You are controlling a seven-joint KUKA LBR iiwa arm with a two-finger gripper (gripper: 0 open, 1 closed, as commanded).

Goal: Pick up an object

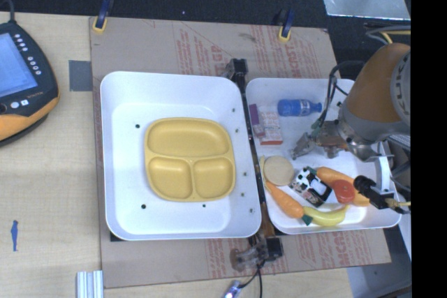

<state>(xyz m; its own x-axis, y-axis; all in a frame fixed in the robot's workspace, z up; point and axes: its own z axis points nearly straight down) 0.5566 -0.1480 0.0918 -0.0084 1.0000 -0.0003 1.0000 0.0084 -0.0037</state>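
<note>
I had the gripper (308,145) low in the right bin (293,88), its grip unreadable from here. Approach stage, I judged; toys (312,186) lay just beside, needing a final descent.

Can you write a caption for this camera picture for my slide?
Robot gripper reaches into the right bin of toys, beside a yellow tray.

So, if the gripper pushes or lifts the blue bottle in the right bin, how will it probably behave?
The blue bottle lies on its side on the smooth floor of the right bin, so a push would probably make it roll. It looks like small plastic, likely light and stiff. Its round body may slip between the gripper fingers.
</note>
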